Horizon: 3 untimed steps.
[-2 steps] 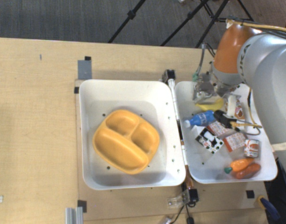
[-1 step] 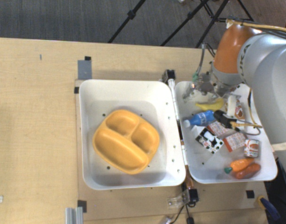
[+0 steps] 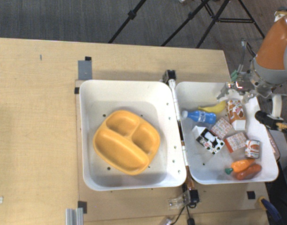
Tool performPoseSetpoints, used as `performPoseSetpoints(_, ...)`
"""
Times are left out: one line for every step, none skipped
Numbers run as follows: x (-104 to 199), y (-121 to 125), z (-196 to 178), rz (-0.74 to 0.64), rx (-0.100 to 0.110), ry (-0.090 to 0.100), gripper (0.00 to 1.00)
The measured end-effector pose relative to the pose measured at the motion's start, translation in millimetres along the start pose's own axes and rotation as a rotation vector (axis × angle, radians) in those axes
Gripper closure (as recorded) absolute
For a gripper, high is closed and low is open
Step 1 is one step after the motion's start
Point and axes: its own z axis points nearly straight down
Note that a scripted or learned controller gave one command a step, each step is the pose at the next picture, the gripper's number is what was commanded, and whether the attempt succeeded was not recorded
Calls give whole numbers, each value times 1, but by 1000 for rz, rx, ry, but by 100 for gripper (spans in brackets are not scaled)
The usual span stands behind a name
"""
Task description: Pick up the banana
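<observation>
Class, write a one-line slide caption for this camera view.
Hand hovers over the banana in the right bin.

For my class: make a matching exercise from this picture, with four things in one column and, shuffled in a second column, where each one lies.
Things:
1. banana
2. yellow divided plate
3. carrot
4. blue bottle

Places:
A. near front edge of right bin
B. in left bin
C. far end of right bin, by the gripper
D. right bin, just in front of the banana

Pairs: 1-C, 2-B, 3-A, 4-D
</observation>
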Motion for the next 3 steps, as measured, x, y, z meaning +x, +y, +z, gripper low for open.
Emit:
performPoseSetpoints(48, 34, 87, -67, 1, 2, 0)
performPoseSetpoints(51, 37, 74, -73, -6, 2, 100)
performPoseSetpoints(109, 32, -13, -507, -1, 3, 100)
